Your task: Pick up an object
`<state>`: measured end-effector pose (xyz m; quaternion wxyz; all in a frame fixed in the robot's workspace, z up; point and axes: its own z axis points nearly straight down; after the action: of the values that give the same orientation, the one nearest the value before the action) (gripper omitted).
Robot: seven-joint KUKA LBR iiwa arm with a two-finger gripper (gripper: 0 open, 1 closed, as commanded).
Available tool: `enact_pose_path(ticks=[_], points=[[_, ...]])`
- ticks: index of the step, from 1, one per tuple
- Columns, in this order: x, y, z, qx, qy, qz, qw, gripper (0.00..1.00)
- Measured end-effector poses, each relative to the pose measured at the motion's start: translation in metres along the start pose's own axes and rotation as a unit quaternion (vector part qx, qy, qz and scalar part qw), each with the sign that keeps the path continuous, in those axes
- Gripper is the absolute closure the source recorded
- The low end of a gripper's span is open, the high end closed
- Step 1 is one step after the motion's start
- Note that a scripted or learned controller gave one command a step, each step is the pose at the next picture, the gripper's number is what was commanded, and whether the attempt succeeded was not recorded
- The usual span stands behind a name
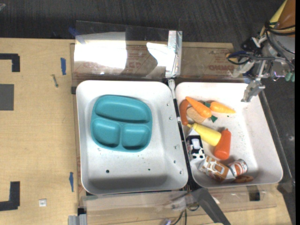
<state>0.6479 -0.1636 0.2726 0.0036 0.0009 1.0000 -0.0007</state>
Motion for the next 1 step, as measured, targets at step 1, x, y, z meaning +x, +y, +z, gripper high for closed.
enact_pose_path(ticks=[1], points=[[0.0074,-0.0036,0.1074,-0.001,0.003,0.123,0.9925,0.0]])
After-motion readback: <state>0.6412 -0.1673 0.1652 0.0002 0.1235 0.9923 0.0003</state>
